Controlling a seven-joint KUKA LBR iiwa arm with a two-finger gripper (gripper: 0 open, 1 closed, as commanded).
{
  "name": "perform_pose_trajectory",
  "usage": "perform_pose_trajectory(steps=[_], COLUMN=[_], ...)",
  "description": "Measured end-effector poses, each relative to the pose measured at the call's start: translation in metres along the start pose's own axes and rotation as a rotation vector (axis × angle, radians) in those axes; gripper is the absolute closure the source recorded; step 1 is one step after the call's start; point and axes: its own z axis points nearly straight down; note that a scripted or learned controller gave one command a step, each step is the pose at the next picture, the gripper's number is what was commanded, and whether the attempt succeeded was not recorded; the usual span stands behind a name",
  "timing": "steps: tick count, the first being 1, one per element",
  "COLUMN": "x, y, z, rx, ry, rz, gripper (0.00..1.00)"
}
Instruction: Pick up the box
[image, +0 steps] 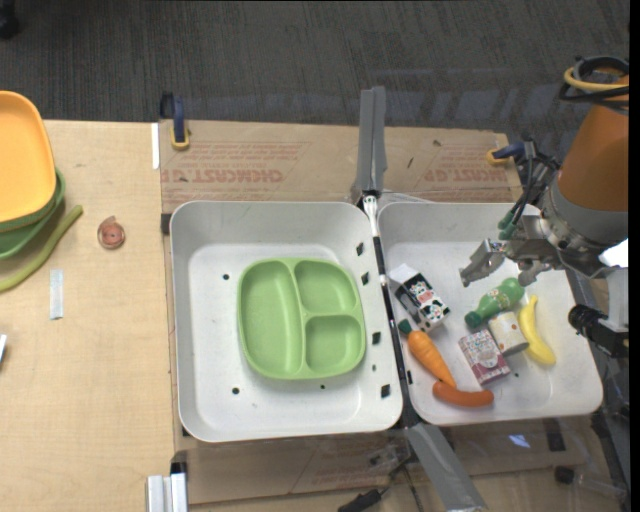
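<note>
Over the right bin (585, 395), the gripper (492, 262) hangs with its fingers spread apart and nothing between them, reaching in from the arm (595, 175) at the right edge. Just below it lies a green bottle-shaped toy (498, 302), tilted, and beside that a yellow banana (536, 332). The box (484, 357), a small pinkish carton with a pale block (508, 333) touching its upper right side, rests on the bin floor near the middle, below the gripper and apart from it. To its left lies an orange carrot (431, 356), and at the bin's front edge an orange-red sausage shape (462, 396). Further left, by the divider, sits a black and white carton (421, 299); its print is probably a cow pattern, though it is too small to be sure. The left bin (200, 400) holds a green divided plate (301, 318). On the wooden surface (90, 400) at far left sit stacked yellow and green plates (22, 175).
</note>
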Motion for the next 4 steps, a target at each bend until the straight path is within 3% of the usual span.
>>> perform_pose_trajectory(steps=[1, 2, 3, 4], x=[-0.040, -0.039, -0.040, 0.013], y=[-0.027, -0.043, -0.043, 0.010], z=[0.110, 0.158, 0.149, 0.034], rx=[-0.001, 0.001, 0.001, 0.000], ry=[0.001, 0.004, 0.002, -0.001], rz=[-0.074, -0.068, -0.064, 0.091], gripper=[0.00, 0.00, 1.00, 1.00])
